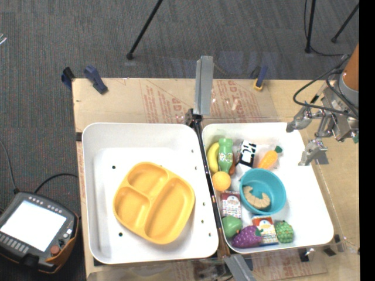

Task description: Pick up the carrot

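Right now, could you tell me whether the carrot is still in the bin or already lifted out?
In the bin: the carrot lies in the right bin beside the blue bowl.

Fingers [316,136] parted, at right edge

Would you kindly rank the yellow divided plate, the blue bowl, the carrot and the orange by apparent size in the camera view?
Largest to smallest:
1. yellow divided plate
2. blue bowl
3. carrot and orange: they look too alike to rank; the carrot is longer, the orange rounder.
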`<state>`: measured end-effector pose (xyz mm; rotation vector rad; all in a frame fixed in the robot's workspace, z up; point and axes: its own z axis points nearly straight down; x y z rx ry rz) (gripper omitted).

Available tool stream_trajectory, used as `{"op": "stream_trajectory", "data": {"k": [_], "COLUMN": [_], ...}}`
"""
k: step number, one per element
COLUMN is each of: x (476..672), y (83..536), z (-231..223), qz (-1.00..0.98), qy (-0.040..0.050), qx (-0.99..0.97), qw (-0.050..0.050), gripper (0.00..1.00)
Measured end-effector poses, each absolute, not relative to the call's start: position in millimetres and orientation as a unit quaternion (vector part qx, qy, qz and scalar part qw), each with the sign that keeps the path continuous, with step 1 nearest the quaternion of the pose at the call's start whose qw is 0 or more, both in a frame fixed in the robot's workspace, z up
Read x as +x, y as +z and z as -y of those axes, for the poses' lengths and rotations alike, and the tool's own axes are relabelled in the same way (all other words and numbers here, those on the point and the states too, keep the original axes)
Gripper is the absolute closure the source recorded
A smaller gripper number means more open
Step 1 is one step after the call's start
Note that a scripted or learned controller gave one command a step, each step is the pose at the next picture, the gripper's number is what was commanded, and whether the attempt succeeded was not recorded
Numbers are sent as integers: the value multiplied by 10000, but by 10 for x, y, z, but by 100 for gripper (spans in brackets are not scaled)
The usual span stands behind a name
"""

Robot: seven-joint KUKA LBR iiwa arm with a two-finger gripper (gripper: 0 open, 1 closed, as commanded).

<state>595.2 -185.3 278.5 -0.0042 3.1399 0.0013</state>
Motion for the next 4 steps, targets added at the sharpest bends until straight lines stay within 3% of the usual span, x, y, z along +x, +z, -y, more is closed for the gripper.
{"op": "stream_trajectory", "data": {"k": [1, 2, 3, 4], "x": [6379, 6478, 6454, 6479], "y": [1772, 1113, 898, 1026], "z": [1924, 1881, 1870, 1860], "qz": [-9950, -9959, -9976, -9975], "qy": [24, -25, 4, -7], "qx": [-998, -896, -687, -703], "qw": [-34, 86, 24, 56], "gripper": [0, 0, 0, 100]}}
